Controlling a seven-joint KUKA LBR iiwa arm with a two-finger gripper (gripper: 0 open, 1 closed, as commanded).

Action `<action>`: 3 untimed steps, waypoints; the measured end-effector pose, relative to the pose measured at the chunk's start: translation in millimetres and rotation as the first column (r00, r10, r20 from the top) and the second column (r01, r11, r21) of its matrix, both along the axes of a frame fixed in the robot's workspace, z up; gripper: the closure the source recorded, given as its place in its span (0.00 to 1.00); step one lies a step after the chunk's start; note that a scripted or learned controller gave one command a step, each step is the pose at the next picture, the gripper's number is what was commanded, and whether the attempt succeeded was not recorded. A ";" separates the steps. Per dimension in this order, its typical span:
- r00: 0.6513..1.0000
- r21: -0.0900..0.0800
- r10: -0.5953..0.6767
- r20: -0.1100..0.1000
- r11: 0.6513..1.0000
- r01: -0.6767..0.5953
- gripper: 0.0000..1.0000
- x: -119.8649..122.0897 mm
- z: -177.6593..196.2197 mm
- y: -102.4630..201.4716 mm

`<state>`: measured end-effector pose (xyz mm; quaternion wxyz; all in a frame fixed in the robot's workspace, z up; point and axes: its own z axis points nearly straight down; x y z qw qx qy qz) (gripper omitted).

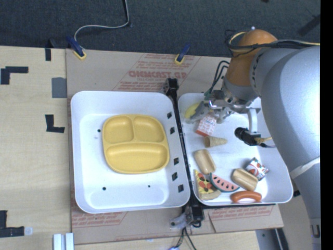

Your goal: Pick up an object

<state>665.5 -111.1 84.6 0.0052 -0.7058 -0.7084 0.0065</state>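
Fingers point(212, 112) are low over the far end of the right bin, but whether they are spread or pinched I cannot tell from up here. Sweeping across: the left bin point(83, 139) carries a yellow divided plate point(136, 143). Over the divider, the right bin point(283, 189) is crowded with toy food. Far left, a yellow banana point(191, 110); just near of the fingers lies the red-and-white packet point(206, 125), the likeliest pick. It looks light, flat and a bit slippery, so take it across its narrow sides. Nearer, a bun point(204, 161), then a watermelon slice point(222, 183).
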 end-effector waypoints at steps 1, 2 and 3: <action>1.000 -0.003 0.000 0.003 1.000 0.000 1.00 0.5 9.9 0.2; 1.000 0.002 -0.003 0.017 1.000 0.003 1.00 -88.5 108.1 17.4; 1.000 0.002 -0.004 0.016 1.000 0.004 1.00 -164.7 149.9 7.4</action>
